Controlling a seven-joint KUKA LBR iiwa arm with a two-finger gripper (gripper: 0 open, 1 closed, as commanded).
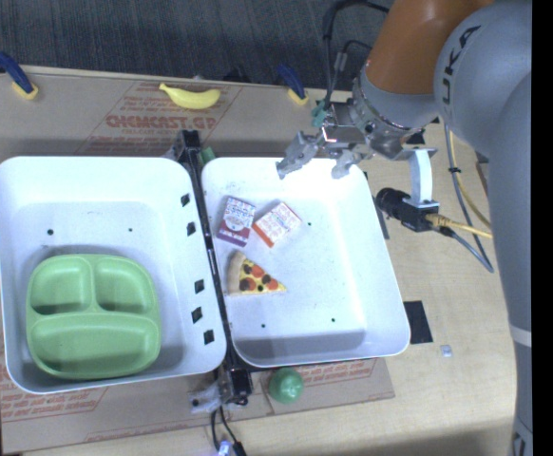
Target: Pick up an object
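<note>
A small green ball (285,385) is seen at the near edge of the bench, resting on the cardboard sheet (143,117) just outside the front rim of the right bin (386,293). Beside it, at the junction of the two bins, a black clamp (231,386) is noted.

The left bin (10,198) is occupied by a green divided tray (91,316), set toward its near-left corner.

Three items are recorded in the right bin, all grouped toward its left half — a purple-and-white packet (237,220), an orange-and-white packet (277,224) just beside it, and a toy pizza slice (255,278) lying nearer the front. None is in contact with the gripper.

The gripper (319,160) is positioned above the far rim of the right bin, apart from the three items. Its two fingers are spread well apart, and nothing is held between them. The orange band (419,27) of the arm is visible above the wrist.

Beyond the bins, a yellow toy banana (190,94) lies on the cardboard near the far edge. Blue-and-yellow clamps (16,76) are fixed at the far edge of the cardboard — one at the left, another (292,83) near the arm.
</note>
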